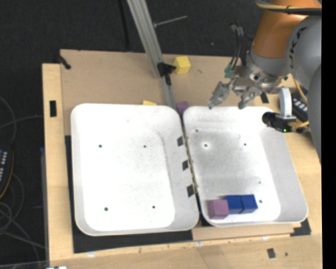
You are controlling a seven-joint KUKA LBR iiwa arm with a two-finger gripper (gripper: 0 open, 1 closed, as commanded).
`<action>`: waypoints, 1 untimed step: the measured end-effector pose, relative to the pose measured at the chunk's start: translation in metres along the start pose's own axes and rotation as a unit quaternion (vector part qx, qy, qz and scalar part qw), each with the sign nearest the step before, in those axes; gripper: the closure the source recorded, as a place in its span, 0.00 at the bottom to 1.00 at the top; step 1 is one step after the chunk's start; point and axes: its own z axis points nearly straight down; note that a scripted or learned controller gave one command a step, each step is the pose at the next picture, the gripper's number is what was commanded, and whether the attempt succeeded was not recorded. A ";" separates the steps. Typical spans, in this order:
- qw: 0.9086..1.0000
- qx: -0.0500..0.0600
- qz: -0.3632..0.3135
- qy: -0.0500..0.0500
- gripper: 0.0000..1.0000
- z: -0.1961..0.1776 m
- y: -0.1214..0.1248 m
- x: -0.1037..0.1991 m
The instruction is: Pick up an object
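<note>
A purple block (pixel 217 208) and a blue block (pixel 240 203) lie side by side, touching, at the near edge of the right bin (pixel 229 150). My gripper (pixel 231 99) hangs over the far rim of that bin, well away from both blocks. Its two fingers (pixel 218 96) are spread apart with nothing between them.
The left bin (pixel 126 167) sits beside the right one. A yellow block (pixel 182 65) rests on the bench behind the bins, next to a slanted metal rail (pixel 148 32). Small yellow (pixel 149 102) and purple (pixel 182 106) pieces peek out behind the bins' far rims.
</note>
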 end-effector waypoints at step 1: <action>1.000 0.004 0.004 0.001 0.00 0.046 -0.067 0.019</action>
